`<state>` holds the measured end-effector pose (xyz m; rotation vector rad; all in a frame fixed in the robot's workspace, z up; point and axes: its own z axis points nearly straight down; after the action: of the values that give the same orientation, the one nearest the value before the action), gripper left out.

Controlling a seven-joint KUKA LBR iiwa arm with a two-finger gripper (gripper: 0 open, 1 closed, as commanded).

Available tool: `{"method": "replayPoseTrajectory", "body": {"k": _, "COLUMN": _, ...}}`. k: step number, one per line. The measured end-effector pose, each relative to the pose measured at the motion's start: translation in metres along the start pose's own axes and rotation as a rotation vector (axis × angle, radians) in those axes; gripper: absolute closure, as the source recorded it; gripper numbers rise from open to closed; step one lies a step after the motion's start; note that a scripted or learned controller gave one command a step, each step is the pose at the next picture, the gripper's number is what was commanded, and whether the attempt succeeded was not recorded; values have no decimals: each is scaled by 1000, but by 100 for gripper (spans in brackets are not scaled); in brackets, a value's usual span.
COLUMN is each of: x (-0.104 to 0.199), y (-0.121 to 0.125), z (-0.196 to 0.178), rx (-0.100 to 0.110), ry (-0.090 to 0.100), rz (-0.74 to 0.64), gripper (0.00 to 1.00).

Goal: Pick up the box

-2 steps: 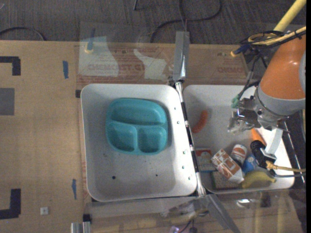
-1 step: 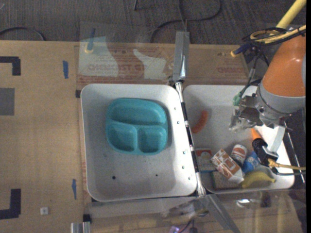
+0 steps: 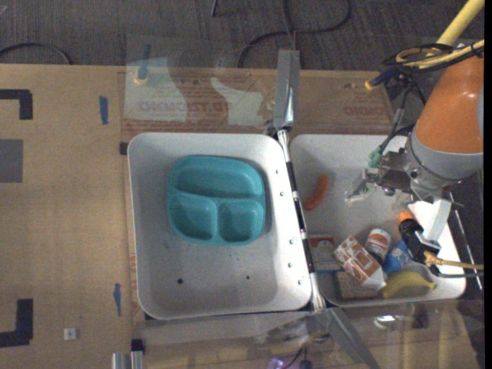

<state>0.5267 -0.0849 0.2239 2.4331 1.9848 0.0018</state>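
Brown board makes up the surface (image 3: 69,229), and I count two white bins on it: the left bin (image 3: 154,283) holds one teal divided tray (image 3: 217,199), the right bin (image 3: 338,156) holds the clutter. My one arm (image 3: 455,121) hangs over the right bin's far side, with the pincer (image 3: 367,188) at its left end above bare bin floor; whether it is released or clenched I cannot tell, and I see nothing in it. The box (image 3: 359,260), red and white, one of its kind, lies toward the near edge from the pincer and slightly right, its long axis running diagonally. Around it I count one flat card (image 3: 323,253), one banana (image 3: 407,284), one small can (image 3: 377,244), and one orange sausage-like piece (image 3: 316,192) nearer the divider.
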Motion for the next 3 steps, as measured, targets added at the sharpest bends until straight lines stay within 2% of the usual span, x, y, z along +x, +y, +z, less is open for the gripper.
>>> {"method": "replayPoseTrajectory", "body": {"k": 1, "x": -18, "y": 58, "z": 136, "rx": -6, "ry": 0, "rz": -128, "gripper": 0}}
{"method": "replayPoseTrajectory", "body": {"k": 2, "x": 26, "y": 70, "z": 39, "rx": 0, "ry": 0, "rz": -67, "gripper": 0}}
{"method": "replayPoseTrajectory", "body": {"k": 3, "x": -42, "y": 99, "z": 137, "rx": -3, "ry": 0, "rz": -44, "gripper": 0}}
